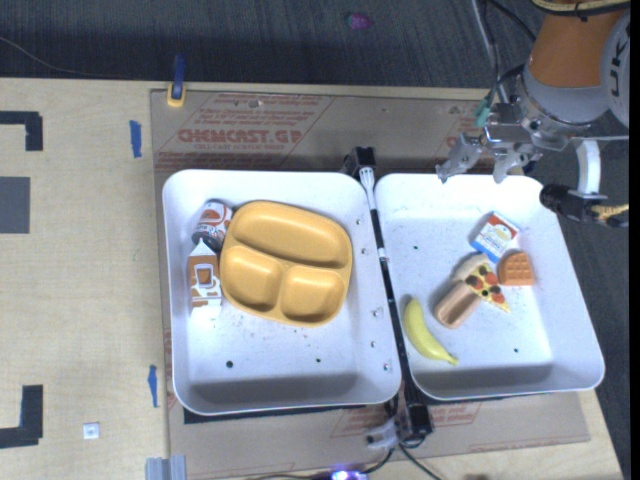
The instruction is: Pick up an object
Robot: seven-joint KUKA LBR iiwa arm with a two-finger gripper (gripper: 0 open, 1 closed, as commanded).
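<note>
Banana [428,332] clear; yellow tray [284,260] half hides 2 packets [207,250].

Camera view: single fixed camera, mounted above the bench [80,268], looking down at a slant. Both white bins fall fully in frame, the left bin [190,368] and the right bin [570,358] set side by side across the middle. Dark floor [250,18] runs along the top of the frame, beyond the bench's far edge. The arm [580,38] enters at the upper right corner. Range: moderate, whole bench top legible, small items coarse.
</note>
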